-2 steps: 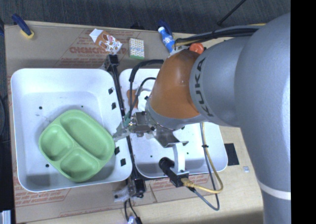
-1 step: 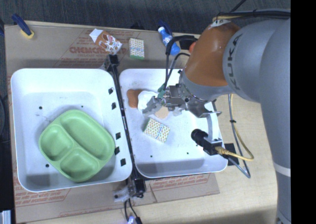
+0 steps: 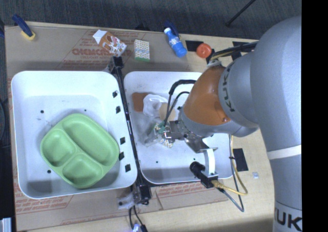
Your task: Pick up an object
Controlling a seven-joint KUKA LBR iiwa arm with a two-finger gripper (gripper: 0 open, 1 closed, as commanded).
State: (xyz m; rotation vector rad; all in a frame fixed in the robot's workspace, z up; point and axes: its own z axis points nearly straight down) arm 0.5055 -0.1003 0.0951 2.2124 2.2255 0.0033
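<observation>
Looking down on the bench: spotting the left bin holding a green divided plate, lying flat and filling much of the floor toward the near-left corner.

Swinging over to the right bin, and finding the grey arm leaning in from the right, covering much of that bin with the orange band.

Tracking down to the gripper, hanging low over the middle of the right bin, right at a small heap of objects. Not managing to tell whether open or closed; too much wrist and clutter blocking that end. Not seeing anything clearly clamped there either.

Picking out the heap now: a crumpled clear plastic bag sitting just above the gripper, a brown block touching or nearly touching the bag's left side, near the bin's left wall. Also catching some small grey-green bits just beside the gripper tip, too jumbled to name.

Glancing along the far edge of the bench, outside the bins: noting a blue bottle lying tilted, an orange ball just to its right, a small pale box, a snack packet, and a blue clamp well apart at the far-left corner.
</observation>
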